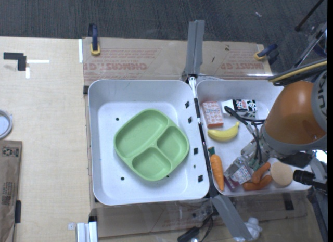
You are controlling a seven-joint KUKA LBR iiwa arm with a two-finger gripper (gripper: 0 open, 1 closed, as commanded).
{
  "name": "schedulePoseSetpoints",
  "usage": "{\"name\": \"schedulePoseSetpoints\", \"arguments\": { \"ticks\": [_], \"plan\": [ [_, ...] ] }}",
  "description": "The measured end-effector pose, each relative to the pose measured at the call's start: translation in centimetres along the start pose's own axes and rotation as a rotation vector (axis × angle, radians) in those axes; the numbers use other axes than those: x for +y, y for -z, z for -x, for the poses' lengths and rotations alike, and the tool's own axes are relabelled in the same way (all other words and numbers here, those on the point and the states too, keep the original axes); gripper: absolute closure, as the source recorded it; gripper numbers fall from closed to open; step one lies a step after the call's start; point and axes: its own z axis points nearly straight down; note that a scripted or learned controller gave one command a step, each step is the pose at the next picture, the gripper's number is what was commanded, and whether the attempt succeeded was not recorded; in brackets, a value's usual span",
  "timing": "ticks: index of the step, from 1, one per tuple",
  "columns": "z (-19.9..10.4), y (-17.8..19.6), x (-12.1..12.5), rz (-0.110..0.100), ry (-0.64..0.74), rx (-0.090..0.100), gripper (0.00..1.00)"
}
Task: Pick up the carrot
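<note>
Camera view: arm [294,113] bends over the right bin [260,86]; end effector [250,157] state unclear, beside carrot [216,170].

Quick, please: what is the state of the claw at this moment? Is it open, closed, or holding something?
Claw: cannot be told. It is low in the right bin, among the items beside the carrot.

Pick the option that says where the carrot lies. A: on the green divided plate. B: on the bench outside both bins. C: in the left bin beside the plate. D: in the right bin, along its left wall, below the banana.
D: the carrot lies lengthwise against the left wall of the right bin, just below the banana.
</note>
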Motion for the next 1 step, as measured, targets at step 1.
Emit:
{"name": "schedulePoseSetpoints", "arguments": {
  "ticks": [1],
  "plan": [
    [-3.12, 8.98, 3.43, 0.001, 0.577, -0.002, 0.0]
  ]
}}
